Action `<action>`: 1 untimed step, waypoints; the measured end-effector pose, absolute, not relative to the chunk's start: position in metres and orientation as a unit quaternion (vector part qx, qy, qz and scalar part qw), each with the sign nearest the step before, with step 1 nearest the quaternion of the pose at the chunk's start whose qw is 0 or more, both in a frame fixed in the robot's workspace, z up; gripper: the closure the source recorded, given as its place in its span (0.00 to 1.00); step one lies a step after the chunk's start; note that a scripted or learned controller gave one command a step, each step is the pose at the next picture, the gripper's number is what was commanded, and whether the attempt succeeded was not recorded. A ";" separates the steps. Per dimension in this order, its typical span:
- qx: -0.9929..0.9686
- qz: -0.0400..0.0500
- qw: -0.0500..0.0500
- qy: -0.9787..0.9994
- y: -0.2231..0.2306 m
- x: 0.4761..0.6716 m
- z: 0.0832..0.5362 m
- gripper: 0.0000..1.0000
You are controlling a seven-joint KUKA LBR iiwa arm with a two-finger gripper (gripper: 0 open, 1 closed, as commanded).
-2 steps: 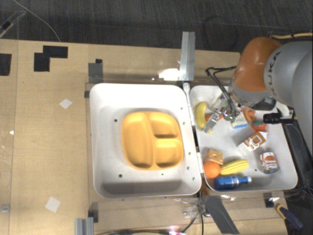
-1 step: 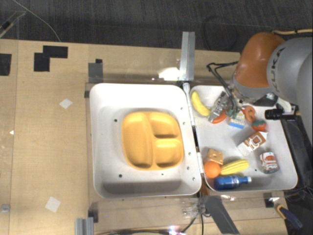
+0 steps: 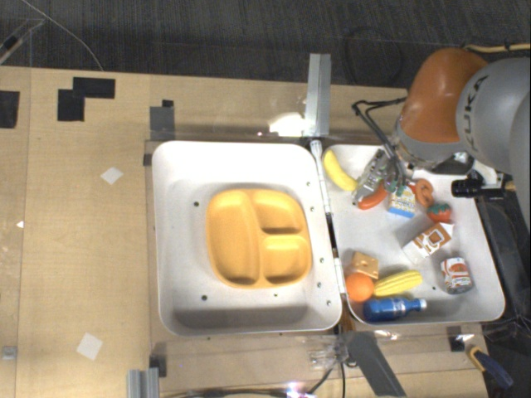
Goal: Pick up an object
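Observation:
My gripper [image 3: 371, 182] hangs low over the back left part of the right bin [image 3: 489, 305]. Its tips are right at a small red sausage-shaped toy [image 3: 372, 198], beside a yellow banana [image 3: 337, 171]. A blue and white carton [image 3: 401, 203] and an orange-red toy [image 3: 424, 192] lie just right of the gripper. Nearer the front lie a brown and white box [image 3: 429, 240], a small can [image 3: 455, 274], a tan cracker-like block [image 3: 362, 264], an orange [image 3: 359, 287], a corn cob [image 3: 397, 283] and a blue bottle [image 3: 393, 308].
The left bin [image 3: 174, 247] holds a yellow divided plate [image 3: 255, 236]. A grey metal post [image 3: 318, 98] rises behind the rim between the bins. The arm's orange band [image 3: 436, 98] and grey body overhang the right bin's back right corner.

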State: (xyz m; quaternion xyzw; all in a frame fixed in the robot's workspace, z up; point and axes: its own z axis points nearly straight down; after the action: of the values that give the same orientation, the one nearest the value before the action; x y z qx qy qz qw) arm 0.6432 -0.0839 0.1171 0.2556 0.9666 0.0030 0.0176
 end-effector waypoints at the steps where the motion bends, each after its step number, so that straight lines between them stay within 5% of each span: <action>1: 0.255 0.003 0.017 0.967 -0.084 0.643 0.117 0.00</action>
State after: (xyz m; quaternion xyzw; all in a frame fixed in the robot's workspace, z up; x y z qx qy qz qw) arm 0.6430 -0.0836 0.1165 0.2554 0.9667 0.0030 0.0172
